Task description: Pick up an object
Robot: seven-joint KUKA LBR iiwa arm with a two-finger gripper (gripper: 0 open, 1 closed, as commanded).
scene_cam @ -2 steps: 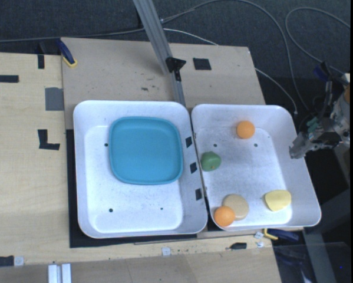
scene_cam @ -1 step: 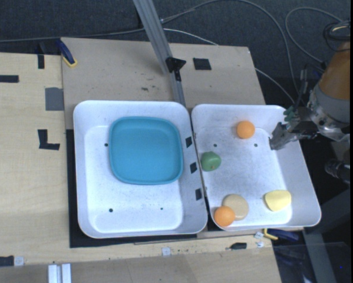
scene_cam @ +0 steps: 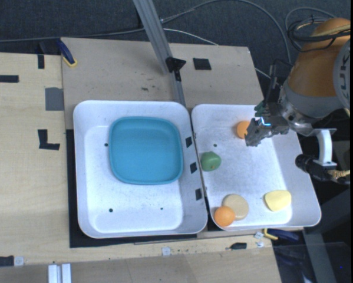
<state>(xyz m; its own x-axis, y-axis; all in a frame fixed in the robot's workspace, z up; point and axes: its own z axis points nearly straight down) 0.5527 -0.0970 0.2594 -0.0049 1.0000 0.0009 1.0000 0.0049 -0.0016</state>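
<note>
In the right bin (scene_cam: 256,175) lie several small objects. An orange ball (scene_cam: 242,129) rests near the back, partly hidden by my gripper (scene_cam: 256,135), which hangs right beside it on its right. A green round piece (scene_cam: 210,161) sits by the bin's left wall. At the front are a tan disc (scene_cam: 236,205), an orange ball (scene_cam: 224,216) touching it, and a yellow piece (scene_cam: 277,200). The dark fingers point down and to the left; I see nothing between them.
The left bin (scene_cam: 93,175) holds a blue square plate (scene_cam: 145,150). A grey metal pole (scene_cam: 158,34) slants down to the bins' back edge. The arm's orange band (scene_cam: 317,63) looms over the right bin's back right corner.
</note>
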